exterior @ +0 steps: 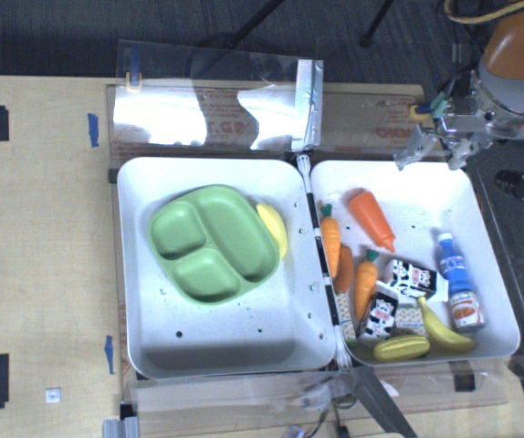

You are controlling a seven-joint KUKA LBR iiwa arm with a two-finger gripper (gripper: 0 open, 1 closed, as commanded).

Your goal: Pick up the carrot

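Note:
Two carrots lie in the right bin (490, 245) near its left wall. One carrot (331, 242) points its green top towards the back. A second carrot (364, 286) lies just right of it, with a third orange piece (345, 268) between them. My gripper (433, 156) hangs above the back rim of the right bin, well behind and to the right of the carrots. Its fingers look spread apart with nothing between them.
An orange bottle (372, 219) lies behind the carrots. Two black-and-white cartons (413, 278), a blue-capped bottle (451, 261), a red-labelled bottle (465, 307) and two bananas (445, 332) crowd the bin's front right. The left bin (143, 327) holds a green divided plate (214, 242) and a yellow item (274, 227).

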